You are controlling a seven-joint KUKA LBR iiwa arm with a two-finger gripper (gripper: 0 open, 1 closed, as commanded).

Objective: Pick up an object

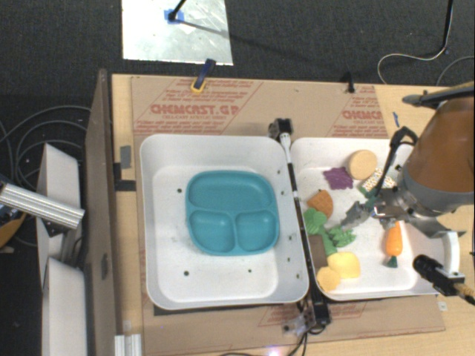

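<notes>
The right bin (415, 284) holds several toy foods: a purple piece (338, 177), a tan round piece (362, 164), an orange-brown piece (321, 201), green leafy pieces (324, 227), yellow pieces (340, 267) and an orange carrot (393, 241). My gripper (355, 215) reaches in from the right and hangs low over the bin's middle, just right of the green pieces and left of the carrot. Nothing is visibly held between its fingers.
The left bin (167, 273) holds a teal divided plate (231, 212). A black divider clamp (282, 130) sits between the bins. The arm's orange band (445, 150) and grey wrist cover the right bin's right side. Cardboard lines the bench behind.
</notes>
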